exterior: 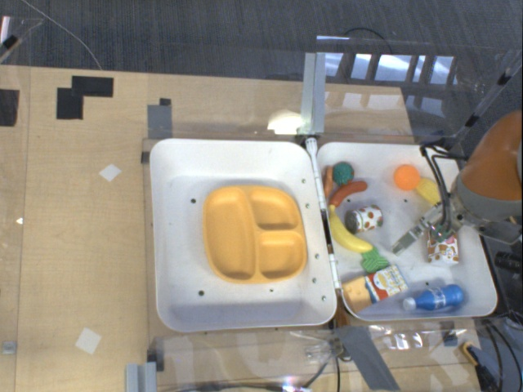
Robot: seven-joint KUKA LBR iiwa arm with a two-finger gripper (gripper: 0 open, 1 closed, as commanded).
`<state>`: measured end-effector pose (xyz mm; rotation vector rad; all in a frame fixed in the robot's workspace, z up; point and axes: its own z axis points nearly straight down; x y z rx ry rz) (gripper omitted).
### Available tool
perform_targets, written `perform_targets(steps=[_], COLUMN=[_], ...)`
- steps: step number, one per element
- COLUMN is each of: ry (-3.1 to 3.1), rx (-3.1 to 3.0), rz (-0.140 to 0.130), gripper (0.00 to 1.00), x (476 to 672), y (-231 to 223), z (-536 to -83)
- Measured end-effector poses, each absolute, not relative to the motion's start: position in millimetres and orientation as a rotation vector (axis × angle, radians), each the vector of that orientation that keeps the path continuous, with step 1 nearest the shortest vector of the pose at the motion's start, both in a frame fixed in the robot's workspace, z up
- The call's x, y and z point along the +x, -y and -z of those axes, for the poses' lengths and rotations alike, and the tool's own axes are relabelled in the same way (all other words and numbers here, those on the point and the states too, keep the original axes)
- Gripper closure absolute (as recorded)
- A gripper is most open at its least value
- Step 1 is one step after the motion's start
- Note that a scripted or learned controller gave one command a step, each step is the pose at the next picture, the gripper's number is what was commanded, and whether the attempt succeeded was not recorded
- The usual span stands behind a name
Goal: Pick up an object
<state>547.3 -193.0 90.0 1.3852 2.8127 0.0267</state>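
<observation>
My gripper (414, 236) hangs low over the right bin (489, 299), coming in from the grey and orange arm (493, 178) at the right. A small red and white box (442, 248) lies just right of it, close to touching. An orange ball (406, 176) and a yellow lemon (428, 190) sit behind the gripper. To its left are a printed can (364, 218), a banana (347, 235) and a green piece (374, 261). A blue bottle (433, 299) and a flat carton (377, 286) lie in front.
The left bin (176, 219) holds a yellow divided plate (253, 233). A green ball (342, 171) and a red sausage (346, 192) lie at the right bin's back left. A metal post (314, 88) stands behind the bins. Cables (441, 182) run along the arm.
</observation>
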Motion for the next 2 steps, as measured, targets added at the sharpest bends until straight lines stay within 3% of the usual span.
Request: perform_targets(steps=[1,2], ry=[-2.637,-2.638], rx=[1.691,1.675], rz=[-0.007,-0.009], gripper=[0.00,1.00], x=[660.5,663.1], y=[166.1,166.0], z=[-88.2,-102.9])
